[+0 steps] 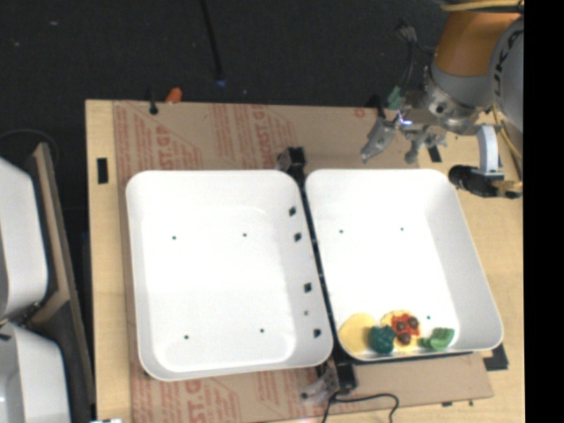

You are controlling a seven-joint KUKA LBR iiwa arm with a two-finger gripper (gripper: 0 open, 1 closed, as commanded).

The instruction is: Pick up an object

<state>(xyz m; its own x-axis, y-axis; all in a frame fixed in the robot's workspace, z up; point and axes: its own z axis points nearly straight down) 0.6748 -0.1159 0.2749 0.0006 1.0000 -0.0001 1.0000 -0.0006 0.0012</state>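
Claw (393, 147) spread above bin rim (379, 174), arm (476, 33) cropped

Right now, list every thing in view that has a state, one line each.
gripper: open, above the far edge of the right bin, holding nothing
left bin: lying flat on the bench
right bin: lying flat, objects gathered in its near corner
yellow piece: lying flat in the right bin
teal toy: resting on the yellow piece
red toy: beside the teal toy
green toy: at the near wall
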